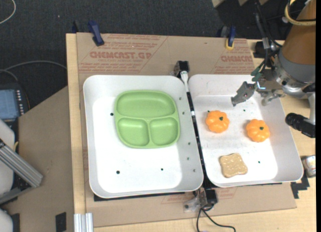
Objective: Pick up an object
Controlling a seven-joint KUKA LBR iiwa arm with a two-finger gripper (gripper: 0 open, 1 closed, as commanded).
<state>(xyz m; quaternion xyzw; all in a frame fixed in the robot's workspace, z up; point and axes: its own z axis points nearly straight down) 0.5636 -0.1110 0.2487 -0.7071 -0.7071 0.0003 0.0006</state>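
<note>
Arm (pixel 301 45): wide orange band over a grey cylindrical wrist housing, yellowish cable loop arcing above the orange section. Below the grey housing sits a lighter silver flange with small brackets and a spot of green/teal hardware, thin dark cabling running up behind it. Claw (pixel 244 94) is dull grey metal, a narrow angular finger piece projecting from that flange; detail too small to make out screws or markings.
</note>
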